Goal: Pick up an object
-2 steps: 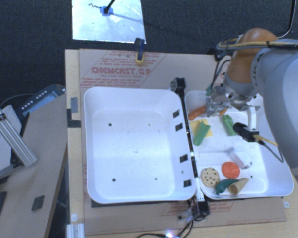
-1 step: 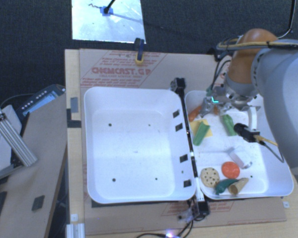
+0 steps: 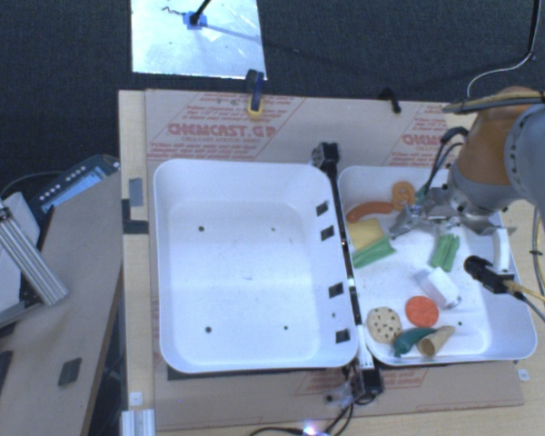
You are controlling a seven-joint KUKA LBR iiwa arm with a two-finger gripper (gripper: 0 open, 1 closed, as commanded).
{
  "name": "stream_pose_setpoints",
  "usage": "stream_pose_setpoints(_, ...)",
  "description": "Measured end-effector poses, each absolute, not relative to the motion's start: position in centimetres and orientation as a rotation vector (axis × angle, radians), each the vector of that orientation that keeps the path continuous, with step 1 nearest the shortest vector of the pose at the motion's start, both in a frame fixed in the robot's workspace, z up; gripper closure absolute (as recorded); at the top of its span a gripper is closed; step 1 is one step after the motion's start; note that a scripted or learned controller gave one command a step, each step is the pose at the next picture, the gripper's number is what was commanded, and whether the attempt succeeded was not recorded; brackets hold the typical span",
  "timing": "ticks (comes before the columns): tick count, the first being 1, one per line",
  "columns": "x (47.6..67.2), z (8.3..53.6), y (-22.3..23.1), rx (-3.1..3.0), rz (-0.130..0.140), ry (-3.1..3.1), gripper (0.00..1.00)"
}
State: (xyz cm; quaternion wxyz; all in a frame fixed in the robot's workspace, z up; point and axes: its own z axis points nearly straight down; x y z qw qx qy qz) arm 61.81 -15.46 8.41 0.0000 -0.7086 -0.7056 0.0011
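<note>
The nearest candidates lie in the right bin (image 3: 513, 330), just below the gripper (image 3: 407, 221): a yellow block (image 3: 365, 233) with a green stick (image 3: 373, 253) leaning against its lower edge, and an orange sausage shape (image 3: 371, 210) touching its top. They look like toy food, so probably light, stiff and a little slick; I judge the yellow block best taken across its two flat sides, while the thin stick could roll or slip out of a pinch. Whether the gripper is spread or closed cannot be told from this view, and nothing shows between its tips.

Farther out in the same bin lie a second green piece (image 3: 445, 252), a white block (image 3: 442, 287), a red disc (image 3: 422, 311), a speckled cookie (image 3: 382, 322) and a cone (image 3: 438, 339) beside a teal piece (image 3: 408, 341). The left bin (image 3: 163, 271) sits alongside.

The board (image 3: 282, 121) under both bins carries red printing that reads "CHEMCAST GP", repeated partly at the right.
</note>
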Motion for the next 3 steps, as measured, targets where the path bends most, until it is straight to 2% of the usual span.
stream_pose_setpoints(1, 67.0, 8.6, -20.7, -2.218, -0.001, -2.221, 0.00)
stream_pose_setpoints(2, 60.6, 8.4, -20.7, -2.220, 0.003, -2.219, 0.00)
stream_pose_setpoints(3, 61.0, 9.6, -20.7, -2.223, -0.004, -2.228, 1.00)
